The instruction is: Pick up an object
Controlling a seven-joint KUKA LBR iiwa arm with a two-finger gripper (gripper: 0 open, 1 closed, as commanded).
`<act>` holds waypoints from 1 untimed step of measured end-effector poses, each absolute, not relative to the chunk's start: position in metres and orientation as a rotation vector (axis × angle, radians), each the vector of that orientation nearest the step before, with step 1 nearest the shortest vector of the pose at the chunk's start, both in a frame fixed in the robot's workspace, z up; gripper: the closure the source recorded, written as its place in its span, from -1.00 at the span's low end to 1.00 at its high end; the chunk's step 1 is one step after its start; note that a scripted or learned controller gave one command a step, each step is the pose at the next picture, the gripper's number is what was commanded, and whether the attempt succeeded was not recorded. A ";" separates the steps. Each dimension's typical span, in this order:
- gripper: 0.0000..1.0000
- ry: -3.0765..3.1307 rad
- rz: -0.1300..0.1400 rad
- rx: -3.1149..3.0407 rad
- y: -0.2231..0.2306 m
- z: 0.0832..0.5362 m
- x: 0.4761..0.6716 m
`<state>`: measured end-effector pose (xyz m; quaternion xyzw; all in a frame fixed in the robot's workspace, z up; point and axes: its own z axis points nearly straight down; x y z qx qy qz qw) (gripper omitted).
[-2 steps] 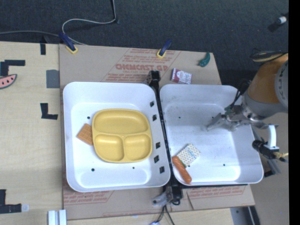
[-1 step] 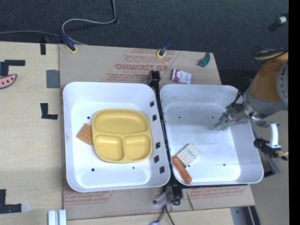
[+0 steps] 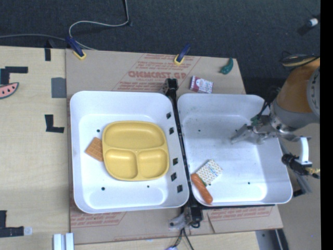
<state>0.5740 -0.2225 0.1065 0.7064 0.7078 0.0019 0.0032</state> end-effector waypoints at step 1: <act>1.00 2.220 0.008 2.214 -0.222 0.116 0.574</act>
